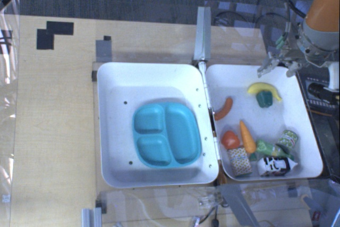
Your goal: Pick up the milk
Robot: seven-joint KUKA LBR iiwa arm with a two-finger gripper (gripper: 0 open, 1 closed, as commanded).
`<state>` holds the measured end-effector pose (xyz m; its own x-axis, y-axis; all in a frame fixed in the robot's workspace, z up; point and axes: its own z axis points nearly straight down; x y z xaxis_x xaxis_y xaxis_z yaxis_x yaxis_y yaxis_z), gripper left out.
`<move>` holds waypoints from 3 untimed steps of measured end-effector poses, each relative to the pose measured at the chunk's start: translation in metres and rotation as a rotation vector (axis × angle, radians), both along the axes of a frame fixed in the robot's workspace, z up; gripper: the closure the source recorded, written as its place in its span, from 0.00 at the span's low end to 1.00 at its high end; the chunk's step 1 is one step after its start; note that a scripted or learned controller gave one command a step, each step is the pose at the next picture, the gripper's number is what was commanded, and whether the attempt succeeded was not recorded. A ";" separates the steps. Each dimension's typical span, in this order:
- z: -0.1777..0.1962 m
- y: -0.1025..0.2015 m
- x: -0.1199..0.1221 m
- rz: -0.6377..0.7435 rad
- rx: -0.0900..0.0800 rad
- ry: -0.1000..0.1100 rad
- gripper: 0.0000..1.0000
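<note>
Currently, from the overhead camera, the claw (279,64) is seen spread open and empty above the right bin's (313,130) far edge, while the milk (275,166) is found lying lengthwise across the bin's opposite near corner, well apart.

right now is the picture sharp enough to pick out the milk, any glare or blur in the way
In the camera view, lighting is soft and even, with no strong glare on the right bin; the milk, a black-and-white carton in that bin's near corner, is small and slightly soft, its print unreadable; the blue tray casts a faint shadow; the end effector looks a little blurred.
</note>
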<state>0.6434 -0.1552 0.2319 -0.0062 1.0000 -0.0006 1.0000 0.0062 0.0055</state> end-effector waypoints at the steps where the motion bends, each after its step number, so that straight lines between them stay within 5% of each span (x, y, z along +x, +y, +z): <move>1: -0.138 -0.017 -0.039 -0.115 0.000 0.000 0.00; 2: -0.094 -0.026 -0.022 -0.296 0.001 0.000 0.00; 3: -0.143 -0.038 -0.079 -0.332 0.002 -0.005 0.00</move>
<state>0.5641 -0.1935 0.0889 0.3203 0.9473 0.0021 0.9472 -0.3203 0.0104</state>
